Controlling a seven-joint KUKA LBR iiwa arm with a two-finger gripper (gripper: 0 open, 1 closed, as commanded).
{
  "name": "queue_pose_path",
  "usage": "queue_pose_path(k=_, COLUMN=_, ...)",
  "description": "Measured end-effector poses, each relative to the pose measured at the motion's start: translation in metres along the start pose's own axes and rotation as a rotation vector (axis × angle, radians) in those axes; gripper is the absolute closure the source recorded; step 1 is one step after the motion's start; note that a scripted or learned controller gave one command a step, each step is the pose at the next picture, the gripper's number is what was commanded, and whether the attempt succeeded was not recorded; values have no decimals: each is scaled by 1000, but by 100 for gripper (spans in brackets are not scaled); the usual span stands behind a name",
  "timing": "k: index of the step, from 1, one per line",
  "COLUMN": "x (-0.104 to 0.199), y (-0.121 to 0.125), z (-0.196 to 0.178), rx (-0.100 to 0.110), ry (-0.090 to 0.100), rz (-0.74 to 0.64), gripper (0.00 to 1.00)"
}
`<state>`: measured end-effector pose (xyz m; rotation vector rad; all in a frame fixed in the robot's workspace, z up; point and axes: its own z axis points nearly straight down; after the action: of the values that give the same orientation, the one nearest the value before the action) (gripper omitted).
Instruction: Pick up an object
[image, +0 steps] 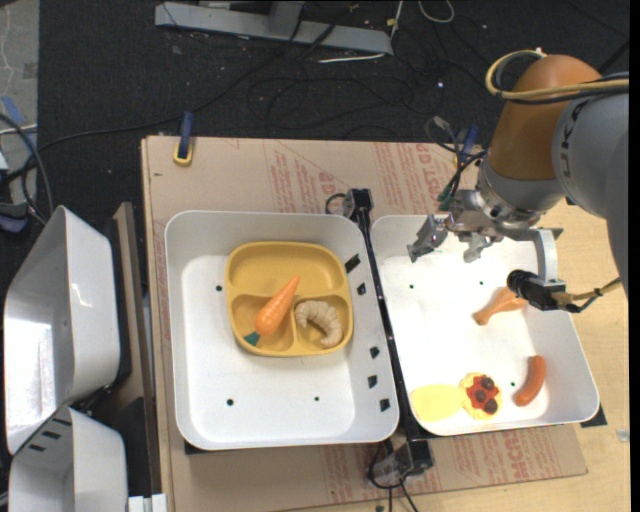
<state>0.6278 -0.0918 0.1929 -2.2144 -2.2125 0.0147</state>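
Sausage (530, 380), reddish-orange, lying nearest in the right bin (440, 300), well to the right of the yellow plate (290, 262) and nearer the camera than it. Just beside that sausage, on the side toward the plate, a yellow slice topped with red and dark berries (481, 393), lying against a pale yellow disc (434, 402); both nearer than the plate and across the divide from it. Farther back, level with the plate and well to its right, an orange drumstick-shaped piece (497, 308), apart from the rest. On the plate itself, in the left bin (200, 330), an orange carrot (277, 305) slanting across the compartments and a pale curled shrimp (320, 321) in the near right compartment, just beside the carrot. Beyond, right of the plate's far edge and over the right bin's far end, end effector (450, 243) hanging released, fingers spread, nothing between them, well apart from every piece. Farthest, past the plate's far left corner, a blue-handled clamp (183, 140) at the edge of the bench (280, 170).
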Motion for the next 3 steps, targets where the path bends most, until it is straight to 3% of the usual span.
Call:
queue_pose_path(k=1, x=0, y=3, z=-9, rx=-14, ry=-1, rz=-2, gripper=0)
queue_pose_path(k=3, x=1, y=1, z=104, rx=-10, ry=-1, rz=0, gripper=0)
